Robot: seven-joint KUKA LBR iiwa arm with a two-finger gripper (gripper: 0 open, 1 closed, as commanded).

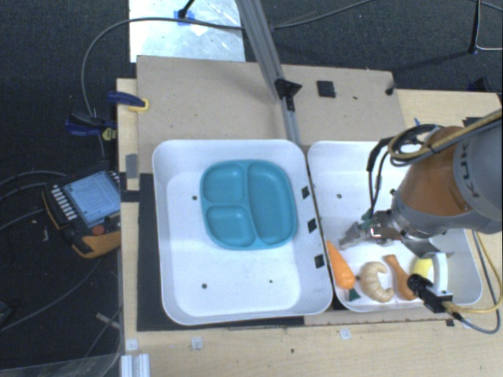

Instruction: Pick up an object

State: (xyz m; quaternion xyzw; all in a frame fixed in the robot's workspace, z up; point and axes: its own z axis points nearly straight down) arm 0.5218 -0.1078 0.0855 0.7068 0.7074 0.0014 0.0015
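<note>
My gripper (355, 235) hangs low over the right bin (338, 171), near its middle, pointing left. Just below it lies an orange carrot (340, 264) against the bin's left wall. To the carrot's right sit a tan curved pastry-like piece (376, 280), a brown-orange strip (397, 276) and a yellow item (421, 269), partly hidden by the arm's wrist. None of these is seen in the gripper.
The left bin (181, 265) holds a blue divided plate (248, 203). A grey pole (263, 42) slants down to the bins' far edge. The arm's orange band (428, 187) covers the right bin's right side. Cables and a handheld device (86, 210) lie off the bench at left.
</note>
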